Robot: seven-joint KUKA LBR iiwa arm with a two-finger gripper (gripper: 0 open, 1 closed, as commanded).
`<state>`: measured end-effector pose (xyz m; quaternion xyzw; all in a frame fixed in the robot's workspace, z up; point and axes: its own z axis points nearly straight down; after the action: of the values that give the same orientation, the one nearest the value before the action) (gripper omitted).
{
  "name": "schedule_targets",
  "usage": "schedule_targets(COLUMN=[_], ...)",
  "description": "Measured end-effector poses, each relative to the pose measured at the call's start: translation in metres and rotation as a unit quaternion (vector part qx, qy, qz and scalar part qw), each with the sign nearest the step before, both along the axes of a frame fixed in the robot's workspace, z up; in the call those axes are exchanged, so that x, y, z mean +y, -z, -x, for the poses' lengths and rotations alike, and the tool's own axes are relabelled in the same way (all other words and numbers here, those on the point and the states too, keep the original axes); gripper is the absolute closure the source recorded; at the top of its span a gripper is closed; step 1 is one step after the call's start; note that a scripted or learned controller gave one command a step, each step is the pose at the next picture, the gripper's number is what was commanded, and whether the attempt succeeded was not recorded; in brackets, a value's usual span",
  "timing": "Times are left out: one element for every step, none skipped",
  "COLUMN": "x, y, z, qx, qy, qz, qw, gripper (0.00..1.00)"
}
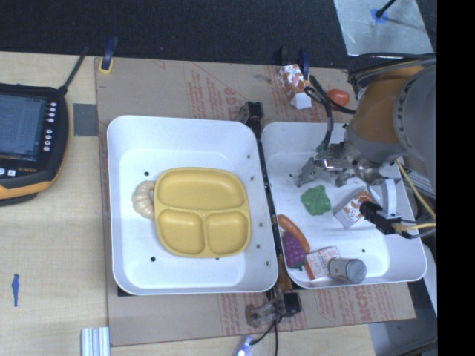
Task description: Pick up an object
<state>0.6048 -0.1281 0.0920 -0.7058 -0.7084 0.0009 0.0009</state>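
Note:
My gripper (pixel 324 182) hangs over the back half of the right bin (pixel 401 269), below the grey arm with its orange band (pixel 378 106). It stands open, its fingers splayed with nothing between them. Just in front of it lies a green lump (pixel 315 199). A white and red packet (pixel 351 211) lies to the right of the lump. Near the bin's left wall are an orange carrot-like piece (pixel 293 231) and a purple piece (pixel 294 252). A small printed card (pixel 320 262) and a grey can (pixel 347 270) rest at the front.
The left bin (pixel 130 265) holds a yellow divided plate (pixel 202 211) with a beige object (pixel 142 197) at its left side. A tablet controller (pixel 26 138) lies at far left. Cables (pixel 412 225) trail along the right bin's right side.

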Motion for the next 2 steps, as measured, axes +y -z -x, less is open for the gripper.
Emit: schedule_targets(x=[0.002, -0.016], y=[0.0, 0.0], z=[0.027, 0.005], qx=[0.001, 0.0], qy=[-0.001, 0.0], qz=[0.0003, 0.0], qw=[1.0, 1.0], gripper=[0.0, 0.0])
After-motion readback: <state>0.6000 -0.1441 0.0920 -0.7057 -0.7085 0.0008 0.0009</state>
